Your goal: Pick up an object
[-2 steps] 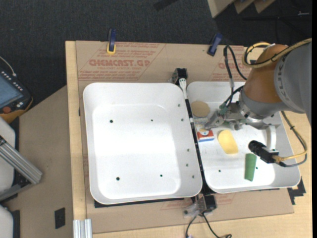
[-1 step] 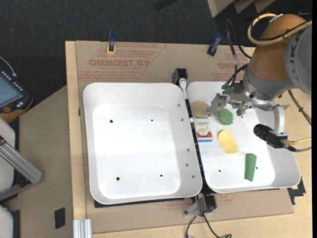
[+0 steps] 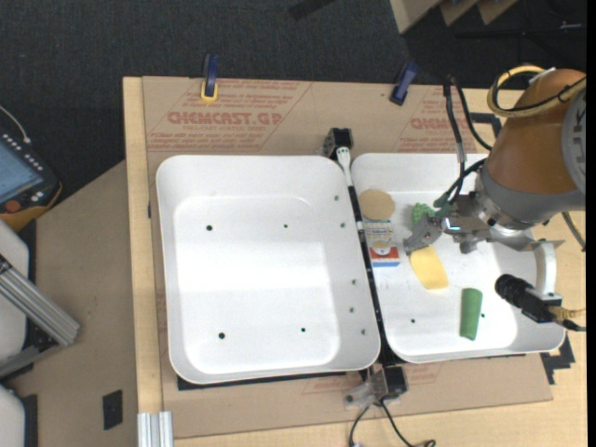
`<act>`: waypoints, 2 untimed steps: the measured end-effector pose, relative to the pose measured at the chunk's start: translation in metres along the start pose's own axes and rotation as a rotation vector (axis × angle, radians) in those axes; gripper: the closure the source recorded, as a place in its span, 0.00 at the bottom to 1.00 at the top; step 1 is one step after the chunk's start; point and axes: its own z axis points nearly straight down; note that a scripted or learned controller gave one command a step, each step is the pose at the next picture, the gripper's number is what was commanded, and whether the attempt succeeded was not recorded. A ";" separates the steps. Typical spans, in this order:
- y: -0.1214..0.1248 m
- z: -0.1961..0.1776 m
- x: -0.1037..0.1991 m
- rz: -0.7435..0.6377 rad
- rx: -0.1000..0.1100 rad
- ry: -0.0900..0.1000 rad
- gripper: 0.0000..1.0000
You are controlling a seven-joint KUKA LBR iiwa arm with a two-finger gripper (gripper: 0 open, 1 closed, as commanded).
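Hand hovers beside green toy; yellow block just below.

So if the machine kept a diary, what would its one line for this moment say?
arm: over right bin | gripper: beside small green object, grasp unclear | also in bin: yellow block, green cylinder, tan disc, small carton

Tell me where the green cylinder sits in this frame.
The green cylinder lies in the right bin, near its front edge, just right of the yellow block.
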 end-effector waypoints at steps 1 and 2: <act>0.056 0.101 -0.006 -0.003 -0.010 0.003 0.00; 0.010 -0.006 0.027 -0.006 -0.013 0.000 0.00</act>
